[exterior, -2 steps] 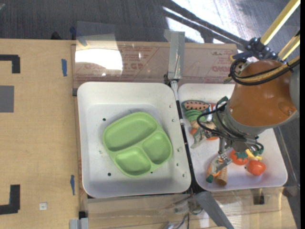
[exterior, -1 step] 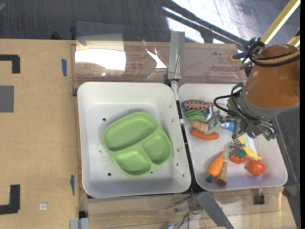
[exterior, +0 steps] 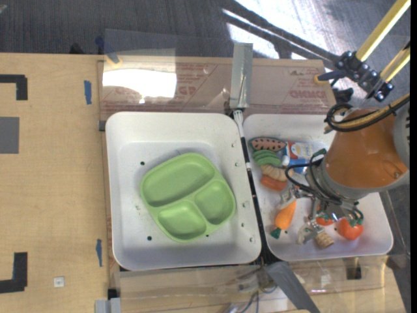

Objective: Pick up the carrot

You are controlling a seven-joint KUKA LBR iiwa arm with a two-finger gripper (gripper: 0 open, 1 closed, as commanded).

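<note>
The claw (exterior: 324,222) hangs low over the right bin (exterior: 381,243); whether it is wide or narrow cannot be told. The carrot (exterior: 285,216) lies just left of it, untouched.

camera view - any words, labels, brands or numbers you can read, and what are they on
Nothing can be read for certain.
Red print on the clear panel behind the bins, right part: mirrored and blurred, not legible.
Red print on the same panel, left part: faint, washed out by glare.
White and blue packet in the right bin: any print is too small to read.
</note>
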